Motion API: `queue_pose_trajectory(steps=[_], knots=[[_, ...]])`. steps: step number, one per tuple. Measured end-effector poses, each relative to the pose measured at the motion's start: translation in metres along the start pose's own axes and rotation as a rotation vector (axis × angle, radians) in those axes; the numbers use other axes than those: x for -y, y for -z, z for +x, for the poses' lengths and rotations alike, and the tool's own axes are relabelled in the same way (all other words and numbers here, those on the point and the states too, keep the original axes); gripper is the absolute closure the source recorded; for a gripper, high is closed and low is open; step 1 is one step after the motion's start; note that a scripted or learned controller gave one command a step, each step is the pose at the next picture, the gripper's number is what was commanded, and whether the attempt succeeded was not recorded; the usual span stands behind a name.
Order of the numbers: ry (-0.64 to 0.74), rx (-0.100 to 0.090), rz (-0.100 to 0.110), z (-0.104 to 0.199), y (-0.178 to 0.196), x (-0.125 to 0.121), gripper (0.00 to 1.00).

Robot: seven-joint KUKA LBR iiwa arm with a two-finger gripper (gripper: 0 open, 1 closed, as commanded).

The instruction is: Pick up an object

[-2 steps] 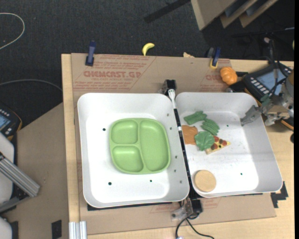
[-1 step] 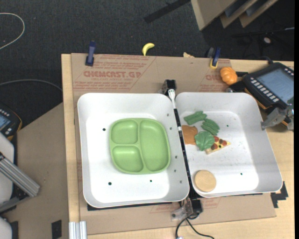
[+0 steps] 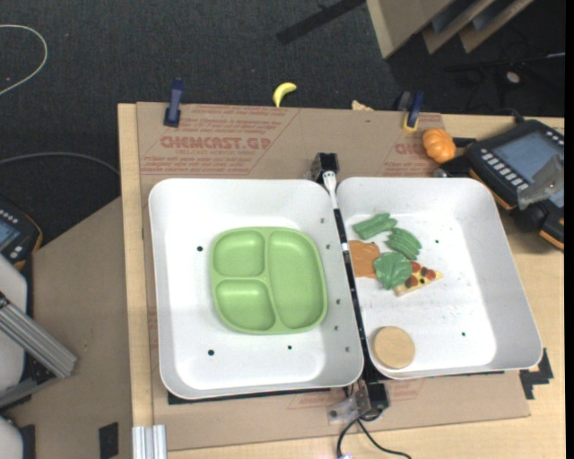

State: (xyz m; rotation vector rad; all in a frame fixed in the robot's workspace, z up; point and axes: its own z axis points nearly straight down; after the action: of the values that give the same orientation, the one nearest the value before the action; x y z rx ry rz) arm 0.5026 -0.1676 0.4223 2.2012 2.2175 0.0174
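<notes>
A dark grey carpet is covering the floor behind the tabletop, with a thin pale cable looping across it at upper left. A brown cardboard sheet printed with red lettering is lying over the light wood surface, two blue clamps gripping its far edge. Pale wooden furniture is standing at the upper right, while an aluminium rail is slanting in at lower left under even, soft light.

Green tray (three-sectioned) in white bin.
</notes>
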Motion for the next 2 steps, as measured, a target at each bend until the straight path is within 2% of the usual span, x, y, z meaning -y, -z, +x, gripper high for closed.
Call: queue_pose_trajectory(steps=[1, 2], knots=[[-0.010, -0.010, 0.037, -0.010, -0.213, 0.031, 0.00], [-0.003, -0.009, 0.029, 0.030, -0.327, 0.005, 0.00]])
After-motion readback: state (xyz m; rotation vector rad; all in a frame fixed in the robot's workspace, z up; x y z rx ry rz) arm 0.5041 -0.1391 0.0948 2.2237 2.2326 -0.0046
